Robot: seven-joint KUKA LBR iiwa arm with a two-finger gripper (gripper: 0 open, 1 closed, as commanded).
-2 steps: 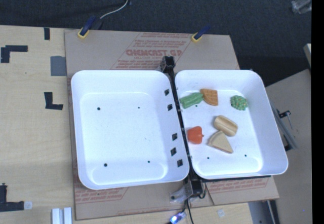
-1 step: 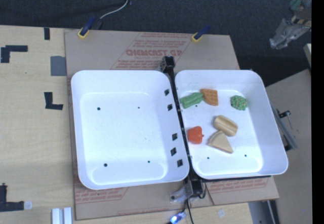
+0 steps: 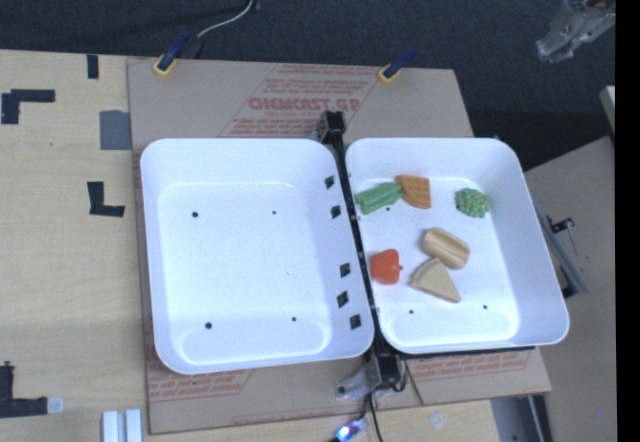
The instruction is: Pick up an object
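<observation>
I have the gripper parked high, well beyond the right bin, so the camera sees every piece unobstructed; I cannot tell its state. Inside that bin lie a green piece, orange wedge, broccoli, bread roll, red piece and tan wedge, loosely spaced for picking.

- The gripper is hanging at the upper right, well apart from both bins.
- The right bin is holding a green pickle touching an orange waffle piece, a green broccoli, a tan bread roll, a red pepper and a tan wedge.
- The left bin is sitting just beside it.
</observation>
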